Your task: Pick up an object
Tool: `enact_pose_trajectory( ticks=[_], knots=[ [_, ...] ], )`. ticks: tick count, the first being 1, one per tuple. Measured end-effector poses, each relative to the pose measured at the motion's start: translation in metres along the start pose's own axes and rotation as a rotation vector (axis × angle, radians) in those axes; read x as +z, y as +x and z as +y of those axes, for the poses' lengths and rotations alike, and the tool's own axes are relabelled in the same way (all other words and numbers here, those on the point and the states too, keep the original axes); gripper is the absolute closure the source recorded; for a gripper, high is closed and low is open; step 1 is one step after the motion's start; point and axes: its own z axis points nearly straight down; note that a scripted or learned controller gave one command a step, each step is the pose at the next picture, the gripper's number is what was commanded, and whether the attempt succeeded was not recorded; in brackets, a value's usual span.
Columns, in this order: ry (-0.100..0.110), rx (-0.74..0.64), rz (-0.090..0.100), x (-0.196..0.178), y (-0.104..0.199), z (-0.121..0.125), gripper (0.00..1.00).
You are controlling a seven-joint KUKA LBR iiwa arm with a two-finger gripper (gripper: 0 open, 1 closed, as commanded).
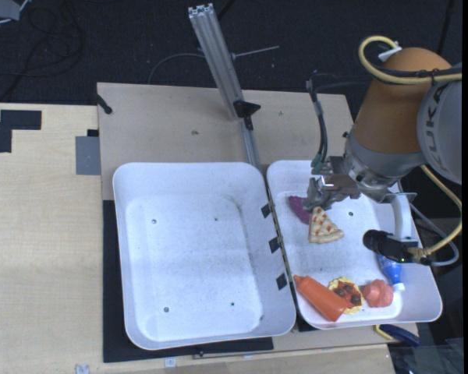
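My gripper (320, 196) hangs over the back half of the right bin (421, 312), directly above the tip of a toy pizza slice (325, 228). The slice lies on the bin floor. A purple object (299, 207) rests just left of it, beside the gripper. An orange carrot-like piece (320, 297) lies along the bin's front left. To its right sit a yellow and dark toy (345, 291) and a red lump (377, 293). A blue item (390, 271) lies near the bin's right wall.
The left bin (132, 185) stands next to the right one, joined by black clips (274, 244). A metal rail (222, 61) slants up behind the bins. A black part with cables (384, 242) on the arm overhangs the right bin's right side.
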Motion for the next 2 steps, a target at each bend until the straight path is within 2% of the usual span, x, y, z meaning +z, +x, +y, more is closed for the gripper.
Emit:
enact_pose_trajectory(
  ticks=[1,2],
  knots=[
    [0.0,0.0,0.0,0.015,0.049,-0.011,1.0],
    [-0.001,-0.001,0.0,0.008,0.104,-0.013,1.0]
  ],
)
